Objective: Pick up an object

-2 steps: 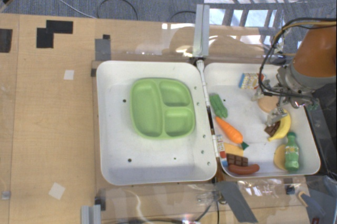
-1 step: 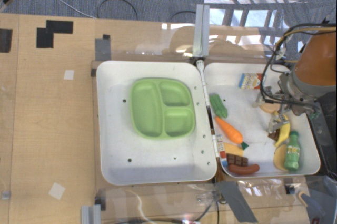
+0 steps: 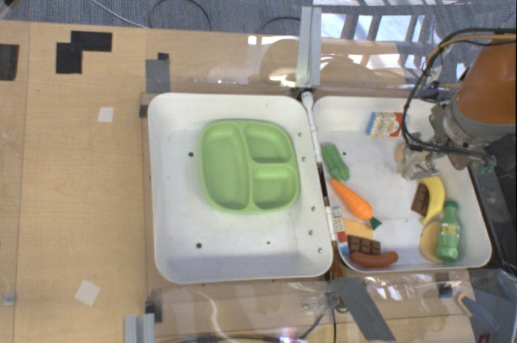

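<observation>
Grey and orange, the arm [image 3: 485, 103] is hanging its tool [image 3: 414, 164] low over the right bin [image 3: 485, 253], just above the banana [image 3: 435, 196]. A bottle [image 3: 448, 232], carrot [image 3: 352, 198], sausage [image 3: 373, 258] and carton [image 3: 383, 123] are lying around it. A green plate [image 3: 246, 165] is sitting in the left bin [image 3: 174, 196] on the counter [image 3: 73, 196].

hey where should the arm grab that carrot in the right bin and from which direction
Grip the carrot across its thick orange middle, coming straight down from above. It lies flat and slanted, so the jaws should close across its width. Its long sides look clear; the cucumber sits near its upper end.
</observation>
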You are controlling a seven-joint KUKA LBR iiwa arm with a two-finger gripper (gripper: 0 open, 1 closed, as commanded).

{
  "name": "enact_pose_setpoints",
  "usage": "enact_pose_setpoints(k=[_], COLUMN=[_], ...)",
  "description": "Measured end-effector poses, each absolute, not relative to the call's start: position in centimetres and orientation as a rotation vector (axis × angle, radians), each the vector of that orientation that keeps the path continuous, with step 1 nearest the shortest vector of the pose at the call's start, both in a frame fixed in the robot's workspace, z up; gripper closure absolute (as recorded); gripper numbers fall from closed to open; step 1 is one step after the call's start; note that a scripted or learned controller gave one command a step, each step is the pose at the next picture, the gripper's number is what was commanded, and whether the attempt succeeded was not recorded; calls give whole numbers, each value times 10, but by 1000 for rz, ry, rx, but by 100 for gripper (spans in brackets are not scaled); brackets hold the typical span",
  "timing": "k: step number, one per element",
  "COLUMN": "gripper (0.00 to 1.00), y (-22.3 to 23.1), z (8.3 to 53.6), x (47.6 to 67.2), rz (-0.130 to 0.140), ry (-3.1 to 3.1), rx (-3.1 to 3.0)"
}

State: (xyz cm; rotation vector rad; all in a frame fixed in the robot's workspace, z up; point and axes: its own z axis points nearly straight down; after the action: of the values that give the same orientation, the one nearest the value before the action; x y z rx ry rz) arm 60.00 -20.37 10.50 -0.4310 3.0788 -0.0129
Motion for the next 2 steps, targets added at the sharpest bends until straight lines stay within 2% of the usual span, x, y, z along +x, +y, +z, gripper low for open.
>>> enact_pose_setpoints(k=[1,2], gripper=[0,0], y=[-204,-205], z=[104,90], x=[600,570], rz=[-12,-6], ry=[3080,3098], rx=[-431,-415])
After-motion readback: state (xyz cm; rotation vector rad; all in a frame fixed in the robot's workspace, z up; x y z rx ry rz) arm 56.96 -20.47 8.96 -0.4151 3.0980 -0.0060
